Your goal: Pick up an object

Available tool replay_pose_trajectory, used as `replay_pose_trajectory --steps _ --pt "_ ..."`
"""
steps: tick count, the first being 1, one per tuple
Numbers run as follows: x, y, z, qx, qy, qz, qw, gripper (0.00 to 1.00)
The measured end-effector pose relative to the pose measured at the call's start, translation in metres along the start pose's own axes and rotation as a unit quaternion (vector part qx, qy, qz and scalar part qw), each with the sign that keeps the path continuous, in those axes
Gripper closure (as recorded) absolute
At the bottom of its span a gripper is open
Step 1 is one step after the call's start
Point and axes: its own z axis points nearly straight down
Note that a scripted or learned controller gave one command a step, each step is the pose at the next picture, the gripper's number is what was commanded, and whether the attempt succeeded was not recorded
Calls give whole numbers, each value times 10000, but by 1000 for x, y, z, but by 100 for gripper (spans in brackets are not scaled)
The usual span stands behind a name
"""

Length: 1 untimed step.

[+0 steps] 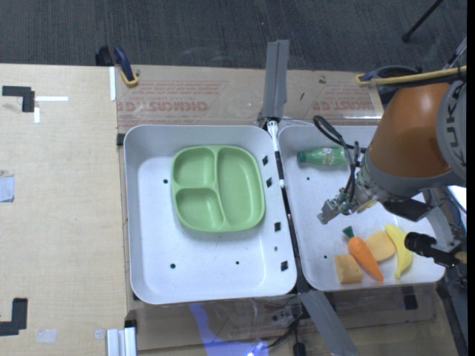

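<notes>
While the left bin (141, 199) on the desk (59, 199) holds a green three-compartment plate (217, 189) lying flat, the right bin (312, 265) carries a green plastic bottle (323, 156) on its side near the far wall and, close together at the near right corner, a toy carrot (364, 256), a tan bread-like piece (348, 268), a yellow-orange wedge (381, 245) and a banana (401, 251). Reaching in from the right, the grey arm (415, 136) with its orange band hangs over the right bin, its gripper (332, 211) low between bottle and carrot, touching neither as far as can be seen. Whether the jaws are spread or closed cannot be told.
</notes>
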Motion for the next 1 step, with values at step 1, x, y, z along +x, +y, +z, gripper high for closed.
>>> replay_pose_trajectory --steps 1 --pt "-56 -48 -11 0 -4 1630 9866 100"
